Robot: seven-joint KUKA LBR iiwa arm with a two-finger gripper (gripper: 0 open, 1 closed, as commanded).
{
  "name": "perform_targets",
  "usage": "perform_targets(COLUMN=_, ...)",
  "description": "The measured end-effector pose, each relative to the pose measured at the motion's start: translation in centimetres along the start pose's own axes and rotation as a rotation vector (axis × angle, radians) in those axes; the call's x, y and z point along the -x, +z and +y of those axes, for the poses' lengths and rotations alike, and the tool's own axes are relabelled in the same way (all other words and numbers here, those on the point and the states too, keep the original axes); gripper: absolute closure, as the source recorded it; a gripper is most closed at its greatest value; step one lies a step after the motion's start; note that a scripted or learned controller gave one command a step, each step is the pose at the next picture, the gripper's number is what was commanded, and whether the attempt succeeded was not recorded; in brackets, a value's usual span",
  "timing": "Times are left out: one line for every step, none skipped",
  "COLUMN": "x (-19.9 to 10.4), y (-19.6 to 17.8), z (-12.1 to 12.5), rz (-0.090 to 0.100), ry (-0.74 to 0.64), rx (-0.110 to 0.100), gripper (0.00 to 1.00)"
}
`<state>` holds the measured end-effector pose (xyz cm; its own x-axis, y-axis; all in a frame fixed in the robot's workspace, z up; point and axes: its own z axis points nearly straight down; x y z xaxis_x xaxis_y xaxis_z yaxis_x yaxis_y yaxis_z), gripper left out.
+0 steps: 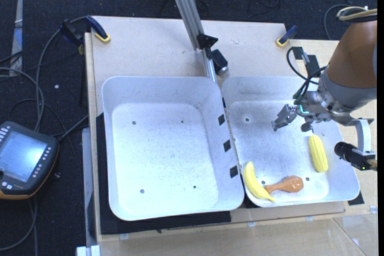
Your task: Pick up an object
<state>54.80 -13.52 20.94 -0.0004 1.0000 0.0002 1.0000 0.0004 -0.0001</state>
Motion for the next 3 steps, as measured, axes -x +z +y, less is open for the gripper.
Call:
perform_targets(x=0.0, y=0.0, z=0.0, rz=0.000, ry=0.000, rx=0.000, gripper=0.00)
perform_targets(x=-0.1, y=6.2, z=0.3, rz=0.001, ry=0.000, rx=-0.005, gripper=0.00)
perform_targets(x=-0.2, y=11.4, z=0.2, rz=0.001, ry=0.000, rx=-0.005, gripper=0.00)
